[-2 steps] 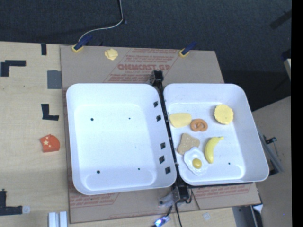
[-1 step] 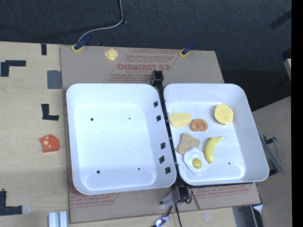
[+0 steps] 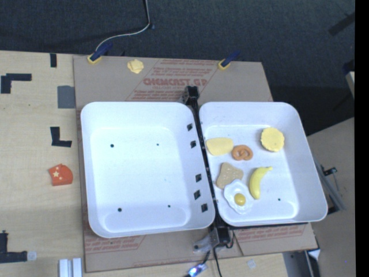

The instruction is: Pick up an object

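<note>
The right bin [image 3: 288,120] holds several toy foods. A pale yellow oval piece [image 3: 219,146] lies near the divider, with a small brown pretzel [image 3: 243,152] just to its right. A round yellow piece [image 3: 272,139] sits toward the bin's back right. A tan slice of toast [image 3: 228,173] lies by a fried egg [image 3: 238,197], and a yellow banana [image 3: 259,181] rests to their right.
The left bin [image 3: 138,166] sits beside the right one, on a cardboard sheet [image 3: 173,79]. A small yellow piece [image 3: 135,66] lies on the cardboard behind the bins. A red piece [image 3: 61,175] lies on the bench to the left.
</note>
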### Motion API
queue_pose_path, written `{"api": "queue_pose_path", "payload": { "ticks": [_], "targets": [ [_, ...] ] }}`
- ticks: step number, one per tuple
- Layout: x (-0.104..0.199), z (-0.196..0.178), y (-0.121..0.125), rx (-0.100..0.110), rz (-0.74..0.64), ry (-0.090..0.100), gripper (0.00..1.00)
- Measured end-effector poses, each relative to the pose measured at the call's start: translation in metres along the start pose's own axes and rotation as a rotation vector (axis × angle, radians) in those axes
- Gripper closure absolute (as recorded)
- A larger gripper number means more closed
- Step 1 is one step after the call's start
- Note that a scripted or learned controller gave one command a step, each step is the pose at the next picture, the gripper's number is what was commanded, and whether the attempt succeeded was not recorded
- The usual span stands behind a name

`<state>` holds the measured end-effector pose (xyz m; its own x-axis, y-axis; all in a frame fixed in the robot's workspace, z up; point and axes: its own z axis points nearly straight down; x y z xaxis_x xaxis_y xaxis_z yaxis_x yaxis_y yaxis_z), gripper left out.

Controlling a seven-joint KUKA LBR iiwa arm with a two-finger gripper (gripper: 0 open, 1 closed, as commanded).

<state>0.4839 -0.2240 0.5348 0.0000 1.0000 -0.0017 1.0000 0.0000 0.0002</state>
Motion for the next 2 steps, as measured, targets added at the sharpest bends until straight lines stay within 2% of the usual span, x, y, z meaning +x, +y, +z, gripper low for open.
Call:
{"api": "queue_pose_path", "payload": {
  "ticks": [2],
  "targets": [
    [0.0002,0.0,0.0001,0.0,0.0,0.0,1.0]
  ]
}}
